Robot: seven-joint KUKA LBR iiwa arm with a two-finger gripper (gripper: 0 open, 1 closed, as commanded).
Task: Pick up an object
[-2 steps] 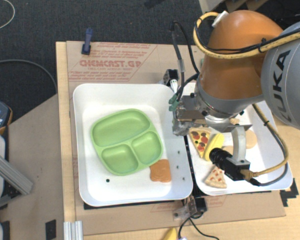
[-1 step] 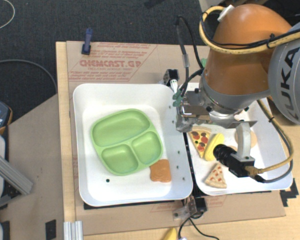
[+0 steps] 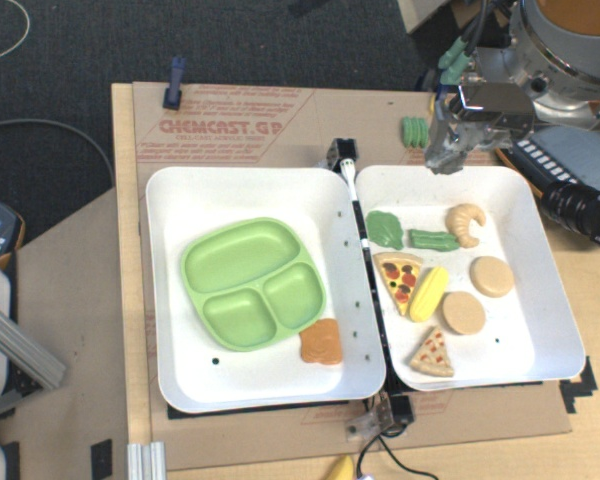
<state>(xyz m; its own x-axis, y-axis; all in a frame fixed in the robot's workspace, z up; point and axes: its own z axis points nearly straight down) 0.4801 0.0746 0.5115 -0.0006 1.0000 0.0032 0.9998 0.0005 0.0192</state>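
My gripper (image 3: pixel 445 158) hangs over the far edge of the right bin (image 3: pixel 550 313), above its back rim, with nothing seen between its fingers. In that bin lie toy foods: a croissant (image 3: pixel 467 224), a green leaf (image 3: pixel 385 229), a green bean pod (image 3: pixel 434 239), a pizza slice (image 3: pixel 398 273), a yellow corn cob (image 3: pixel 427 292), two round tan cookies (image 3: pixel 492 276) (image 3: pixel 464 313) and a second pizza slice (image 3: pixel 433 354). The croissant is the nearest item to the gripper, a little in front of it and to the right.
The left bin (image 3: pixel 170 268) holds a green divided plate (image 3: pixel 252 282) and an orange toy piece (image 3: pixel 322 342) at its front right. A small green object (image 3: pixel 413 132) lies on the cardboard behind the right bin. A black clip (image 3: pixel 341 152) sits where the bins meet.
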